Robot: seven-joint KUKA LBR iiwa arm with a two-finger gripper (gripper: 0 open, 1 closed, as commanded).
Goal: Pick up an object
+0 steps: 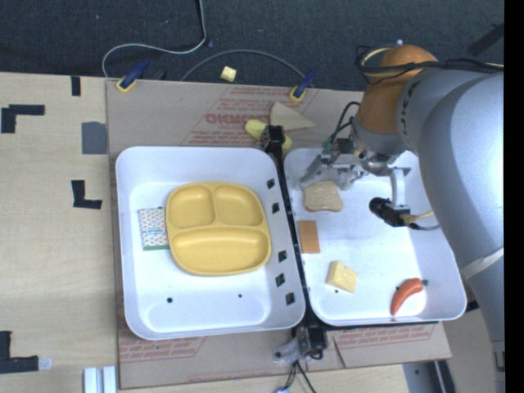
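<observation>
Arm, grey with orange band, reaches over the right bin; gripper hangs at that bin's far left corner, finger state not discernible. Left bin carries a yellow divided plate and a small patterned card at its left edge. Tan bread slice lies just beneath the gripper; orange square, yellow wedge, carrot lie nearer. No legible writing on them.
</observation>
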